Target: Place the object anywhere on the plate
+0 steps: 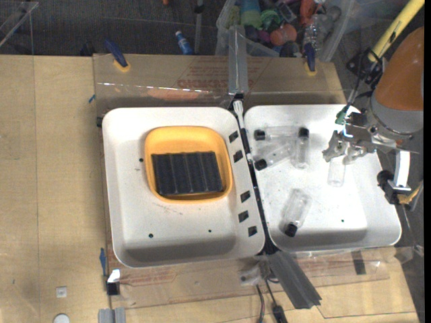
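Orange-yellow, the square plate [187, 161] sits in the left bin [128, 180], with a dark ribbed slab [187, 172] lying on its middle and covering most of its floor; a strip of bare plate shows along its top and sides. The right bin [357, 210] holds the clear vials with black caps. One vial [291, 212] lies tilted near the bin's lower middle, cap toward the front. A cluster of vials [279, 147] lies at the upper left of that bin, close to the divider [248, 173] between the two bins; how many there are cannot be told, since the clear bodies blur together. Another vial [335, 172] stands or hangs just below the gripper [345, 147]; whether it rests on the bin floor or is lifted cannot be told.

Black tabs line the divider's edge, and that raised rim lies between the vials and the plate. The left bin's floor around the plate is bare white, and the lower right part of the right bin is open too. A clear tub of coloured toys [283, 9] stands behind the bench, well apart from both bins.

Reaching in from the right, the arm [403, 86] shows its orange band at the upper right edge, and its wrist hangs over the right bin's upper right part. The gripper is a tangle of pale metal there, so its opening cannot be judged.
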Available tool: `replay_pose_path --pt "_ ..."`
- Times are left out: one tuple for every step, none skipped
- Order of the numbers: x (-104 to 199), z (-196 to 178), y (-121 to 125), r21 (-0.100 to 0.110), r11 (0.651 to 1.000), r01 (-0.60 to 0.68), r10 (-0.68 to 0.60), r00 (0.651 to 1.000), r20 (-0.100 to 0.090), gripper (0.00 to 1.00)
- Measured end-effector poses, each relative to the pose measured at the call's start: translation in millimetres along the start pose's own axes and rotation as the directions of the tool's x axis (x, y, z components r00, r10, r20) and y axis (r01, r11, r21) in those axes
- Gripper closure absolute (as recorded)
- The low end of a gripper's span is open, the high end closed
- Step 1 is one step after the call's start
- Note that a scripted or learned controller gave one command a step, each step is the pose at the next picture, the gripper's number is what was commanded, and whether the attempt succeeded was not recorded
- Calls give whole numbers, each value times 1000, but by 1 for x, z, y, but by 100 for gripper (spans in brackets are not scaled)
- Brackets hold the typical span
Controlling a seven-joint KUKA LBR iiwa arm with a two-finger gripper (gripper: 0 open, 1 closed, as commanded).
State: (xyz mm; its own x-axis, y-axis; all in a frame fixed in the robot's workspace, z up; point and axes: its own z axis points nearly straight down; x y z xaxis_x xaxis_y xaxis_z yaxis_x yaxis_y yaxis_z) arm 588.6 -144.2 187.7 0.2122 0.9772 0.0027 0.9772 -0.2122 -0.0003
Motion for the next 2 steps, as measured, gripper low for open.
replay_pose_path --pt "21 -2 37 -2 984 179 -179 984 3 100" --pt "34 -9 72 -2 967 253 -253 967 4 100"
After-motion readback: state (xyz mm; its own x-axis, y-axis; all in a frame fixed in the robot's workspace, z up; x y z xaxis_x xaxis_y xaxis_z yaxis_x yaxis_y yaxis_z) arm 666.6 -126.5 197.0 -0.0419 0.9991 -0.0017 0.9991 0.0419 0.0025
